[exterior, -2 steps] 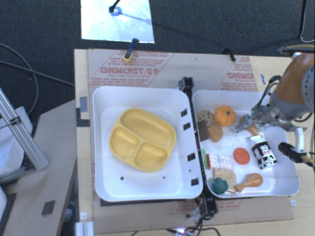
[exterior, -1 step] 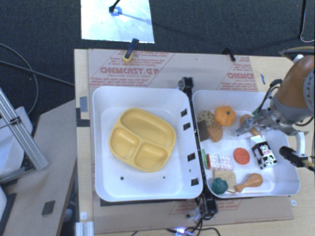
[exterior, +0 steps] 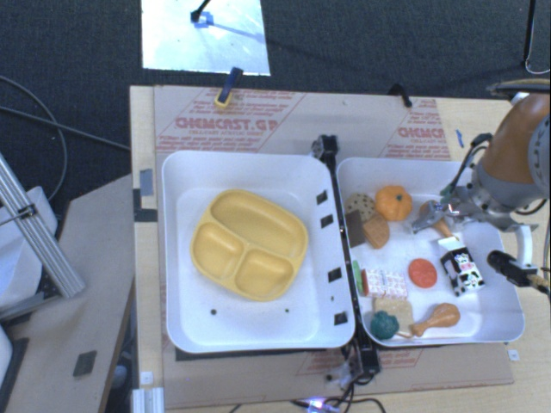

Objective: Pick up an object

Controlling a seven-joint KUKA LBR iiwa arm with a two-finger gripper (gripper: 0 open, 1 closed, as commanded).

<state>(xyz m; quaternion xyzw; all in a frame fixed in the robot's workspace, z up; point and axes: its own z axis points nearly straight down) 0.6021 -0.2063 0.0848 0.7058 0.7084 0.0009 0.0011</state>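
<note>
Reaching in from the right, the arm (exterior: 516,157) is placed over the right bin (exterior: 508,317); whether the gripper (exterior: 433,218) is parted or closed cannot be told. Beside it are listed an orange pumpkin (exterior: 394,202), red disc (exterior: 422,272), cow-print carton (exterior: 462,268) and drumstick (exterior: 437,318). A yellow divided tray (exterior: 250,243) is held in the left bin (exterior: 185,256).

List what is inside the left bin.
The left bin holds one yellow divided tray, lying flat with three compartments, nothing in them. Whatever lies under the tray is covered.
</note>
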